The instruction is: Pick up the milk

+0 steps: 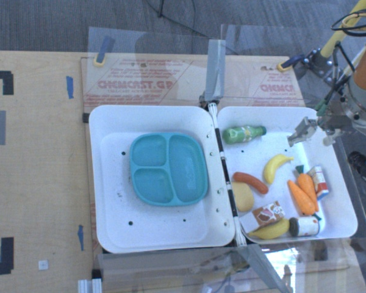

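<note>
Left bin [104, 182]: a teal divided plate [169, 168], centred.

Right bin [341, 224], from its left wall: green bottle [244, 133] at the far edge; sausage [250, 182]; potato [243, 196]; brown-and-white milk carton [269, 213], lying flat near the front edge, touching the banana [269, 229] in front of it. A second banana [276, 166], two carrots [303, 194], a white bottle [304, 226] and a small red-and-white container [319, 181] follow.

My gripper [314, 131]: above the far right corner, fingers spread, holding nothing, well apart from the carton.

Handling, as I judge it: light, thin-walled, crushable, smooth. Pinch across the narrow sides, gently.
</note>
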Action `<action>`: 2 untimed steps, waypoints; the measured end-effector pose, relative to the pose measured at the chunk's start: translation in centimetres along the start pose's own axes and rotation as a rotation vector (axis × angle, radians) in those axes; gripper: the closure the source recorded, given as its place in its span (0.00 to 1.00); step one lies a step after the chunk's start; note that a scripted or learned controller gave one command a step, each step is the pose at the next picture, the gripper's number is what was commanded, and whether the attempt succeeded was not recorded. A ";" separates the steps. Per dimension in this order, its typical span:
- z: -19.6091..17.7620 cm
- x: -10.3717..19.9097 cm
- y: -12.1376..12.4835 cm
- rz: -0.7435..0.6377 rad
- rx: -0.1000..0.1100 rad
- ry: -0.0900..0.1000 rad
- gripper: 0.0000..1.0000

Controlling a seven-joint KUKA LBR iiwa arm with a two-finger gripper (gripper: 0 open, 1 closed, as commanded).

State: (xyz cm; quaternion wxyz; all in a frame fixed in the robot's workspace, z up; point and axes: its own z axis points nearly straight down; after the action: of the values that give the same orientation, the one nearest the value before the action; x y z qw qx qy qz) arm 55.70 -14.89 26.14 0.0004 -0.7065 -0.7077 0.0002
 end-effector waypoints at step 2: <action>17.3 5.0 -2.8 0.147 -0.008 -0.002 0.00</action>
State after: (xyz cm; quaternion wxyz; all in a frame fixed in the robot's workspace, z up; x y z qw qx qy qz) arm 52.83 -9.92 8.84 -0.0032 -0.7567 -0.6537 -0.0019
